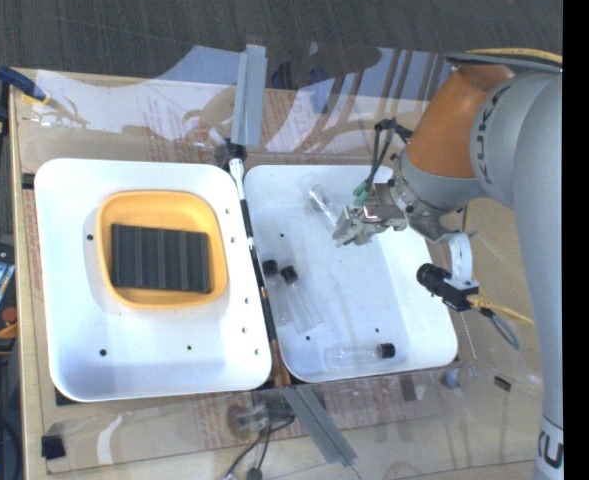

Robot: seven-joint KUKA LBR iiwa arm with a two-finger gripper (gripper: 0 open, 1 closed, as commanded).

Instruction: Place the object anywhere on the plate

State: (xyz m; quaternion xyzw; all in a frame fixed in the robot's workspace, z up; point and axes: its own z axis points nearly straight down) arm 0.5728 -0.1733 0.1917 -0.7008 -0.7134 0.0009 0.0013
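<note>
Camera view: two white bins sit side by side on the tabletop point(104, 128). The left bin point(64, 348) holds the plate point(159, 208), yellow-rimmed with a dark ribbed centre, lying toward 9 o'clock of the scene. The right bin point(414, 338) holds several small clear and black pieces: two black bits point(279, 270) near its left wall, a clear piece with a black cap point(364, 351) toward 6 o'clock, and a clear tube point(321, 204) near 12 o'clock. The arm point(494, 128) reaches in from 3 o'clock, and the tool point(357, 223) hangs over the upper part of the right bin, just beside the clear tube. Whether the tool is open, closed or gripping anything I cannot tell; the tip is too cluttered to read.

The object is probably one of the clear pieces in the right bin, well apart from the plate. Risks: transparent parts are hard to grip and may slip, the tool may close on nothing, or a loosely held piece may drop at the divider point(252, 258) between the bins.
</note>
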